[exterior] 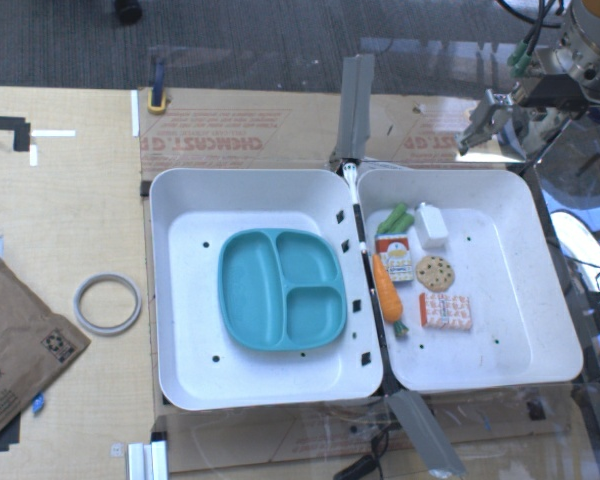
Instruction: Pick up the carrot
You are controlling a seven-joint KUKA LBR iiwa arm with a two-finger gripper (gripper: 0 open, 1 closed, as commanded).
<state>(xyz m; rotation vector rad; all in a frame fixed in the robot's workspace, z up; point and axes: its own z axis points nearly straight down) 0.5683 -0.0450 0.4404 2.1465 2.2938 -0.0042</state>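
Observation:
The carrot (386, 290) is orange with a green tip at its near end. It lies lengthwise in the right bin (520, 358), close against that bin's left wall. My gripper (485, 130) hangs above the bench beyond the right bin's far edge, well away from the carrot to the upper right. It looks open, with nothing between its fingers.
Around the carrot lie a green vegetable (395, 218), a white block (431, 224), a small red-and-white carton (394, 258), a cookie (435, 272) and a red-patterned packet (446, 311). The left bin (180, 368) holds a teal divided plate (282, 288). A tape ring (107, 302) lies on the bench at left.

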